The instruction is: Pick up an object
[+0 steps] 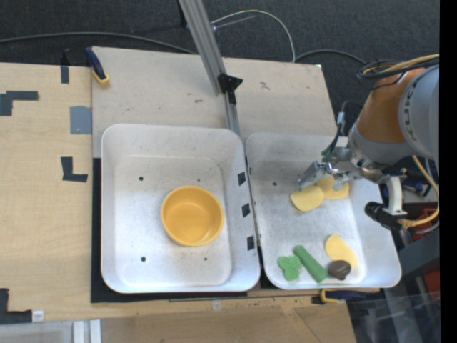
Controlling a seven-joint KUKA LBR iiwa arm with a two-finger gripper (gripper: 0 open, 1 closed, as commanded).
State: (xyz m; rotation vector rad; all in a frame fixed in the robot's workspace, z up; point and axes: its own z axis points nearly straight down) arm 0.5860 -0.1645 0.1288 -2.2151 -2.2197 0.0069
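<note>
Two shallow white plastic bins sit side by side on the bench; no brand, label or legible writing can be made out on either. Left bin: a round yellow bowl, upright, near the middle. Right bin: a flat pale-yellow irregular piece in the upper half, and along the front edge a green toy with a leafy end, a small yellow oval piece and a dark brown rounded lump, close together. Two-finger gripper: low over the right bin, at the upper edge of the flat pale-yellow piece; whether its tips are spread or closed cannot be told, and contact with the piece is unclear. Grey arm with orange band: cut off at the right.
</note>
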